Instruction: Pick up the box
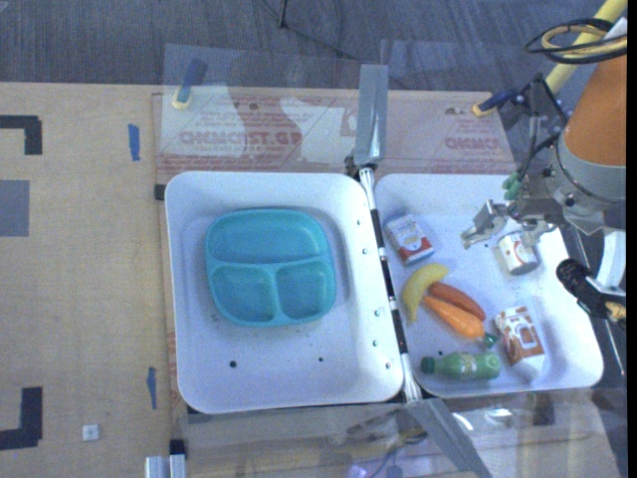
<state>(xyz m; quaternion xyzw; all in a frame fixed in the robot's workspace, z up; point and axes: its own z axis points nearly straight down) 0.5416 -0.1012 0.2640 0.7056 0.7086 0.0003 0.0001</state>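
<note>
You cannot tell the metal gripper's [495, 222] state, so centre it squarely over the small red-and-white carton box [409, 238] before descending.

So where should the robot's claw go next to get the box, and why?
Probably a short way toward the bench's front edge and down. The gripper hangs over the back of the right bin, beside a small can, while the box lies nearer the front, next to the carrot.

faint red print on cardboard sheet [259, 132], unreadable.
</note>
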